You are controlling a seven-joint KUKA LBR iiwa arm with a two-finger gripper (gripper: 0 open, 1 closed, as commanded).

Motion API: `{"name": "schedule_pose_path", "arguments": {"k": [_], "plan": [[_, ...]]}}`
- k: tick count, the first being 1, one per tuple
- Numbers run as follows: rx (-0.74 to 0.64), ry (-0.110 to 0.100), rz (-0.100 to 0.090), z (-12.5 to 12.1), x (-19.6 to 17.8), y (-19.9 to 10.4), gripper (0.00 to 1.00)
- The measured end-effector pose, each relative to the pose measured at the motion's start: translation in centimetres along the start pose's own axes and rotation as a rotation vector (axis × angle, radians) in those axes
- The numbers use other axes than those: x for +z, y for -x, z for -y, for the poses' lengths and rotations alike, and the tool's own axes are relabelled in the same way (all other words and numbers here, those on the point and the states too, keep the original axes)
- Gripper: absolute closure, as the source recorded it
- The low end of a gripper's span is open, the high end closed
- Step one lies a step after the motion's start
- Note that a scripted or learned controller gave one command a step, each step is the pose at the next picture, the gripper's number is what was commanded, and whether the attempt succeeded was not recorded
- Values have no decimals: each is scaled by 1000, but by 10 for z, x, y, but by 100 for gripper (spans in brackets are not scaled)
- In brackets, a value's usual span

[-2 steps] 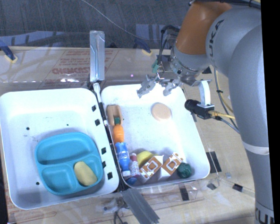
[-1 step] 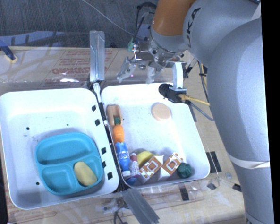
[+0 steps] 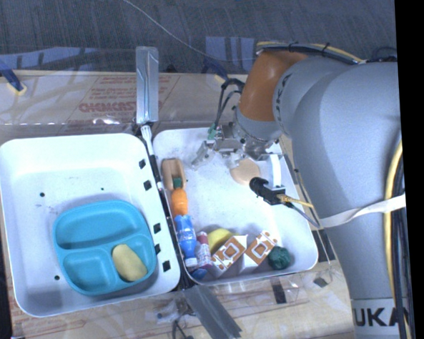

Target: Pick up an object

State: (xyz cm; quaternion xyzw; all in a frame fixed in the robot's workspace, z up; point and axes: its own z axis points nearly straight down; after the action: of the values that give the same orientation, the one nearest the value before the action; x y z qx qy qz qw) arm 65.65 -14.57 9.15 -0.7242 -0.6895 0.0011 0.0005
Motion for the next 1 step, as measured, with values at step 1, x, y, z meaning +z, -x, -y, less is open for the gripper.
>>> {"name": "schedule_pose_path", "arguments": {"k": [1], "plan": [[-26, 3, 0, -3, -2, 52, 0]]}}
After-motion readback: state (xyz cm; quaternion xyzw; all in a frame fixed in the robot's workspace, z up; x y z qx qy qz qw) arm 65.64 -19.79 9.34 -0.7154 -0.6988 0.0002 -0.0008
